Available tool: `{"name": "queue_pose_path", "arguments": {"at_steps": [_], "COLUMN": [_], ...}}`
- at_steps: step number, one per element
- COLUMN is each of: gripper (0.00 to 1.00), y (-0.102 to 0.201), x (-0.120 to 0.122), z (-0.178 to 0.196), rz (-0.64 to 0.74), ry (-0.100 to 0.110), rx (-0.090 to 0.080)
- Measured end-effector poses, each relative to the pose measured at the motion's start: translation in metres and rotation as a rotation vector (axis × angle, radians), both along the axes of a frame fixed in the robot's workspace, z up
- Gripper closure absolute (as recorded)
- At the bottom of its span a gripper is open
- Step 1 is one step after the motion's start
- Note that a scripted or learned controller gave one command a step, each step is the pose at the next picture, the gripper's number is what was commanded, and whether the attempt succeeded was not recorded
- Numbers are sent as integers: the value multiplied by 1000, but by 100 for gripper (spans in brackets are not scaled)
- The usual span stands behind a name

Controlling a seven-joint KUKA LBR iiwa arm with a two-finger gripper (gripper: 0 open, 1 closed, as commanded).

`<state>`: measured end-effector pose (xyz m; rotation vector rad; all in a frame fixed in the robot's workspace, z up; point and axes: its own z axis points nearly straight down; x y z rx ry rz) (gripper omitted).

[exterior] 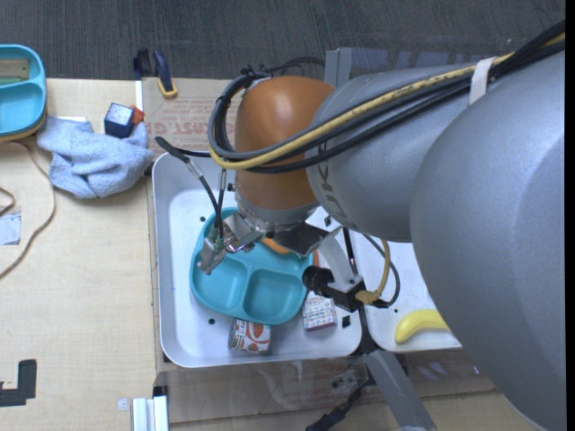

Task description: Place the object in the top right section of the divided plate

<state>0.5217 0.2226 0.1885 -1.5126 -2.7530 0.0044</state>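
figure: arm lowered over the divided plate in the left bin

the divided plate (256, 290), a teal dish with raised ridges between its sections, lies in the left white bin (171, 268), tilted a little toward the bin's near edge. its far part is covered by the arm; two near sections show bare. a small orange piece (280, 247) shows at the plate's far right rim, just under the wrist; what it is cannot be told, nor which section it lies in. the gripper (218, 245) hangs over the plate's far left rim, its metal tip just above or touching the teal edge; whether it is spread or closed cannot be told, and nothing can be seen held in it.

just beside the plate's near edge lie two small printed packets: a red-and-white one (251, 335) at the front and a paler one (318, 313) to its right, both on the bin floor. the orange band (274, 142) of the arm sits above the plate, with black and yellow cables (269, 155) looped across it. the right white bin (404, 330) holds a yellow banana (420, 325) near its front. on the wooden bench (72, 285) to the left, well apart from the bins, rest a crumpled grey-blue cloth (94, 162), a small dark cube (119, 119) with an orange side, and a second teal dish (20, 88) at the frame's edge.
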Motion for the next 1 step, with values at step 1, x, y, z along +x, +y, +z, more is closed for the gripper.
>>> {"name": "queue_pose_path", "arguments": {"at_steps": [1], "gripper": [100], "y": [-3], "x": [2], "z": [9], "rz": [-8], "ry": [0], "rx": [-2]}}
